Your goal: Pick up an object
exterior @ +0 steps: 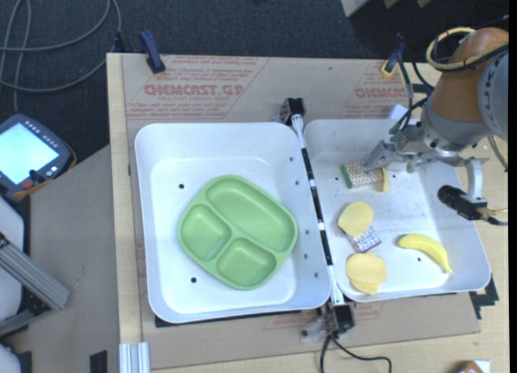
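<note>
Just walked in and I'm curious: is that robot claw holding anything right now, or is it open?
Gripper: low in the right bin, at the green-and-white packet; open, shut or holding cannot be told.

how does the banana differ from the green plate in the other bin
The banana is yellow, small, curved and solid; the green plate is far larger, flat and split into three compartments. The banana lies in the right bin among several small items; the green plate sits alone in the left bin. Both rest untouched on a bin floor.
</note>
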Controlling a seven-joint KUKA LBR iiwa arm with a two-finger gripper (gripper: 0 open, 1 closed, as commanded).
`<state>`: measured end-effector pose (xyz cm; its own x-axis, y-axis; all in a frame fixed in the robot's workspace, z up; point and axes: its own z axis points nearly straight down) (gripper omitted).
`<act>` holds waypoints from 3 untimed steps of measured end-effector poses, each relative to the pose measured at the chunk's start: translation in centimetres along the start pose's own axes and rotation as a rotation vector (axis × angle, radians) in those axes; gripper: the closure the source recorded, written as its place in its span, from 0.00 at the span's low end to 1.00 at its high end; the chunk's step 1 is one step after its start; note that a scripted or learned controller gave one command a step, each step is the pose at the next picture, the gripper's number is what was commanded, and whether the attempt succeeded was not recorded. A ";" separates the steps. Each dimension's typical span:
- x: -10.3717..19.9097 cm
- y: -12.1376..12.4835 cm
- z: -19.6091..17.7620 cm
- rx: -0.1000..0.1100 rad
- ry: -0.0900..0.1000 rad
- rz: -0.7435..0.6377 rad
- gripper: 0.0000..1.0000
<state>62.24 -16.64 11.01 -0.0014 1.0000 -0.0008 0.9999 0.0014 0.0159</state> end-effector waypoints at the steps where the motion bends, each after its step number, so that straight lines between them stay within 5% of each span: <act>1: -1.4 0.8 2.2 0.011 0.003 0.000 0.00; 2: -1.3 1.0 1.0 0.006 0.002 -0.001 1.00; 3: 2.5 -1.3 -10.0 0.014 0.000 0.000 1.00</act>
<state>60.82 -14.09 20.96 -0.0014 1.0000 -0.0006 1.0000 0.0014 0.0020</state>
